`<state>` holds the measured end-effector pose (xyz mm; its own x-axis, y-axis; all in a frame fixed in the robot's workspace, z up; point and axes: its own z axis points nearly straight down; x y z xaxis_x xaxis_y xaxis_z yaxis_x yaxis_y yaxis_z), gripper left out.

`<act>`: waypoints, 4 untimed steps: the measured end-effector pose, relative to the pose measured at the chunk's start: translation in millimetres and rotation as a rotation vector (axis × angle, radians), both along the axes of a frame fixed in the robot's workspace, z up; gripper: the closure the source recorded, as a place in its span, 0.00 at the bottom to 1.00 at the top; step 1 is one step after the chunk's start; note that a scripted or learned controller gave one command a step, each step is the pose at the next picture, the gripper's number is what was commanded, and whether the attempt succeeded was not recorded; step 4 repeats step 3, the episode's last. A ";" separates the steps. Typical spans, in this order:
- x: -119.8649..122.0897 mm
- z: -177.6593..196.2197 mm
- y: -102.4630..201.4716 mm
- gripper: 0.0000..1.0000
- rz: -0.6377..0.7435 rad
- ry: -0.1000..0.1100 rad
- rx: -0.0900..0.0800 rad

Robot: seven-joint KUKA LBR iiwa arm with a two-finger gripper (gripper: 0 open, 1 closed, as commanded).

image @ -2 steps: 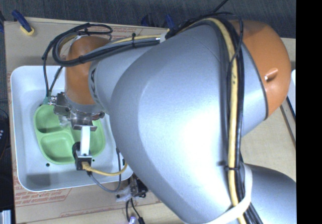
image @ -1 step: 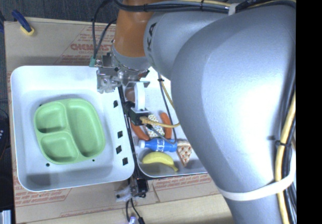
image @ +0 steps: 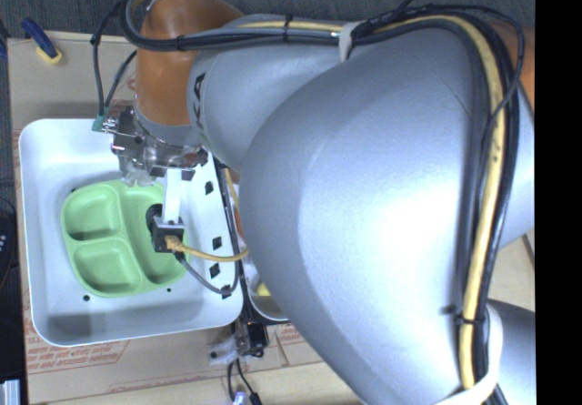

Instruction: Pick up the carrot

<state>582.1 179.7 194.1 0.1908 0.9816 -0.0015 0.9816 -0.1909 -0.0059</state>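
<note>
A: Go, what's in frame?
B: Grey arm takes up most of the view, reaching in from the right. Its orange band is at top left, with black cables looped over it.
A: Gripper?
B: The gripper is down over the white bin, at the upper right edge of the green tray. The wrist covers its tip, so clenched or released, I cannot tell. Can't say it holds anything either.
A: Tray details?
B: Light green and divided. Two small compartments are stacked on its left side. A larger one on the right is partly covered by the robot. It lies flat on the bin floor, closer to the bin's right wall than its left.
A: Carrot?
B: Cannot tell where the carrot is. A thin orange sliver shows between the arm and the bin's right wall. Too little of it shows to say what it is.
A: Anything outside the bin?
B: Tan surface above and left of the bin. A blue thing with a yellow tip lies on it at top left, well apart from the bin. A small green tab sits at the bin's top rim, just left of the gripper. Cardboard with red print runs along the bin's lower edge.
A: Bin tilt?
B: Sits level, one corner rounded at lower left.
</note>
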 end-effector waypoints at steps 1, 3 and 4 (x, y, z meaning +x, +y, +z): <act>-40.8 112.6 -40.5 1.00 -0.086 -0.004 0.000; -106.6 0.6 37.1 1.00 -0.029 -0.001 -0.001; -106.6 0.6 37.1 1.00 -0.029 -0.001 -0.001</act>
